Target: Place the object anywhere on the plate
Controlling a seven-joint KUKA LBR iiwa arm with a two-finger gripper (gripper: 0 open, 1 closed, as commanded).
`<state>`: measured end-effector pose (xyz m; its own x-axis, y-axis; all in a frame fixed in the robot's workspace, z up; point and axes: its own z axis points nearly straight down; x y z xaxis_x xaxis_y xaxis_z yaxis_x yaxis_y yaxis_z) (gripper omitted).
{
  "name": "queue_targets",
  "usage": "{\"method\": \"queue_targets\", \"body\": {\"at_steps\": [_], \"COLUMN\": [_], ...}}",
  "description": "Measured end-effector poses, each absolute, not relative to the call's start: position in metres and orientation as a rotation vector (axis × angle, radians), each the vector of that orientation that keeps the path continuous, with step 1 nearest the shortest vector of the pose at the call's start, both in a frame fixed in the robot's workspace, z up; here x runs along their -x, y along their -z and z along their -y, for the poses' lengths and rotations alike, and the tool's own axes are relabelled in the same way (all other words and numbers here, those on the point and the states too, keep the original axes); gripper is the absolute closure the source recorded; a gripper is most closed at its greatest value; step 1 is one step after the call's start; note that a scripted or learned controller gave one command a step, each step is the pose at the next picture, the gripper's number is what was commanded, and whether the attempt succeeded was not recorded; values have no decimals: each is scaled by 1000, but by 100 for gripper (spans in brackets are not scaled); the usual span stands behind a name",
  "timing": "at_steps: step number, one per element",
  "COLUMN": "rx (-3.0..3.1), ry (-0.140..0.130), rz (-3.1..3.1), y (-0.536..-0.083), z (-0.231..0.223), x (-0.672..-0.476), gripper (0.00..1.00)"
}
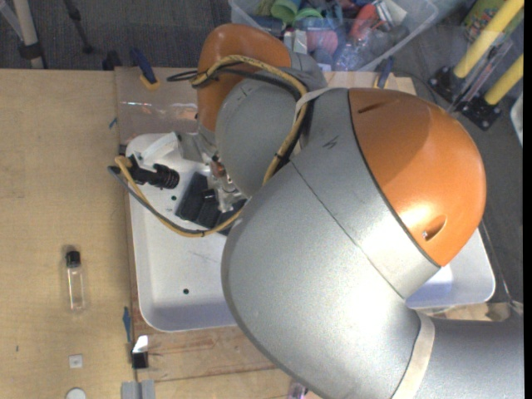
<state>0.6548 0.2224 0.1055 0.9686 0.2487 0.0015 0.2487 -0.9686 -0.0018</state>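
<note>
The grey-and-orange arm (349,248) blocks most of the white bin (166,302), so I cannot tell where the object lies. The end effector (195,196) is low over the bin's upper left, but I cannot tell whether it is released or clenched. A small vial (75,279) lies on the desk (50,181).

The arm (349,248) seemingly hides most of the white bin (166,302).

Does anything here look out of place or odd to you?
One thing stands out: a small clear vial with a dark cap lies by itself on the wooden bench, left of the white bin and outside it. No spill or damage shows, though the arm hides much of the bin.
</note>
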Motion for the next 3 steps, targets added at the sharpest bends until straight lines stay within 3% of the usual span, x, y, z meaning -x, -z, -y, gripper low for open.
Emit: {"method": "queue_targets", "body": {"at_steps": [1,2,3], "rx": [3077,3064,2967], "ry": [34,7,-6], "rz": [618,603,1032], "y": [-95,-131,-172], "z": [-200,-141,-220], "x": [-583,-489,-507], "gripper": [100,100,100]}}
